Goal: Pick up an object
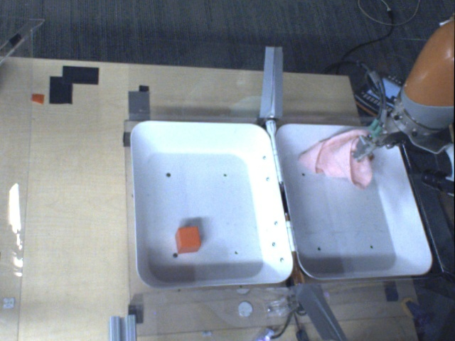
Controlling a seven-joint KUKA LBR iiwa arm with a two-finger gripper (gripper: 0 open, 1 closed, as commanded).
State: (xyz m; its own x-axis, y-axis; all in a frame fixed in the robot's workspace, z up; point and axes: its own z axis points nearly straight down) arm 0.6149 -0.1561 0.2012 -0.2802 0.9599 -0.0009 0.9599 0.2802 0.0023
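Looking across the wooden bench (pixel 71 190) from its left side: finding a small orange square (pixel 38 99) near the far corner, and just right of it a stepped black shape (pixel 71 82) lying flat on the wood.

Moving right into the left bin (pixel 149 190): seeing an orange block (pixel 188 239) sitting on the white floor toward the near left corner, well apart from the walls and from everything else.

Crossing the grey metal bar (pixel 271 84) standing at the far end of the seam between the two bins.

Entering the right bin (pixel 398 247): finding a pink cloth (pixel 334 156) crumpled in the far half, spreading leftward in a loose flap and bunching up at its right end, with one fold hanging toward the near side.

Reaching the right edge: noting the gripper (pixel 367 146) pressing into that bunched right end of the pink cloth, touching it. Not being able to tell whether clenched on the fabric or released, the tip being too small and dark against the cloth. Seeing the arm's orange band (pixel 430 69) above it, and a thin cable (pixel 377 6) looping on the dark floor beyond the bench.
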